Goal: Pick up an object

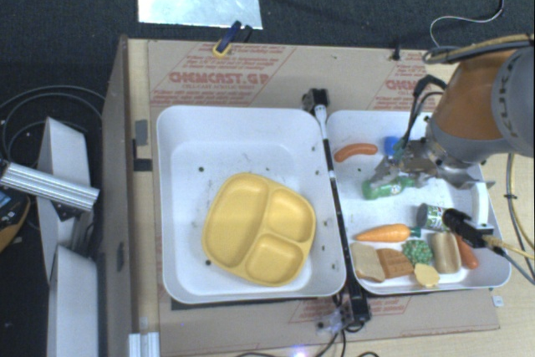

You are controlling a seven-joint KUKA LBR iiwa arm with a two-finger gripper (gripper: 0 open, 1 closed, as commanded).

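The right bin holds several toy foods. A green object lies in its middle, and my gripper hangs right over its upper edge, reaching in from the right. An orange-red sausage lies at the bin's far left, and a small blue object sits just behind the gripper. Along the near side lie a carrot, a small can, a slice of bread, a cluster of green peas and a hot dog.
The left bin holds a yellow divided plate. A black divider rail runs between the bins. The grey arm with its orange band looms over the right bin's far right corner. Cables trail at the right edge.
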